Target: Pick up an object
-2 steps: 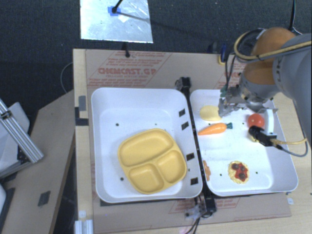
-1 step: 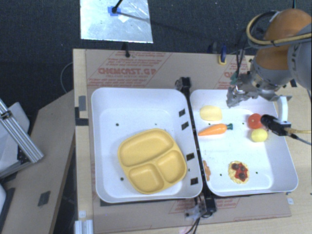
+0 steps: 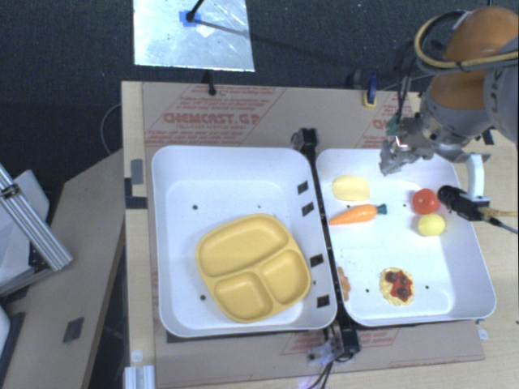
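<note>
The gripper (image 3: 392, 162) hovers over the right bin's (image 3: 454, 298) far edge, finger state impossible to tell. The nearest target, a pale yellow toy (image 3: 350, 188), lies just below-left; a centred, vertical descent would likely serve best.

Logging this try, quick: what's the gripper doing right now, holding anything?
Gripper: over the right bin's far edge, nothing seen in it; open or shut cannot be told.

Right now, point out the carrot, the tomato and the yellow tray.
carrot (image 3: 353, 214), camera view, middle of its orange body.
tomato (image 3: 425, 200), camera view, centre of its red top.
yellow tray (image 3: 243, 246), camera view, floor of its largest compartment.
</note>
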`<state>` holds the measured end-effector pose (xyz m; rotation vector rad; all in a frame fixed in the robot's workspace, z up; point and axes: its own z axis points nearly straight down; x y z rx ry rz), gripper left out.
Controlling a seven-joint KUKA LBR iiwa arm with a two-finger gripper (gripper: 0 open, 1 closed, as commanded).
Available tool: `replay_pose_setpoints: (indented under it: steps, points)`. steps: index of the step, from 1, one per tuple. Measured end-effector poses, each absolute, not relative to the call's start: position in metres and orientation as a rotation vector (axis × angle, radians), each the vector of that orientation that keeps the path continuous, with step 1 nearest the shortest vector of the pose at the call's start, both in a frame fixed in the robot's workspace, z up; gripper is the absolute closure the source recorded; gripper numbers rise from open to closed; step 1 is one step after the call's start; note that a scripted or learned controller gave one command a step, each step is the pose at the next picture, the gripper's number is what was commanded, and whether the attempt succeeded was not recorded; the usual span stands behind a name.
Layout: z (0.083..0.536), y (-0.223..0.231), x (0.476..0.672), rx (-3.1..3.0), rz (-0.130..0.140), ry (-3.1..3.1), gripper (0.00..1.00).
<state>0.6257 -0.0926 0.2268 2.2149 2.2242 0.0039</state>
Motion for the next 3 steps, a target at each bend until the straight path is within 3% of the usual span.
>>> replay_pose_setpoints:
  steps: [3]
  points:
    - [0.237,0.084,0.626,2.21,0.005,2.233,1.0]
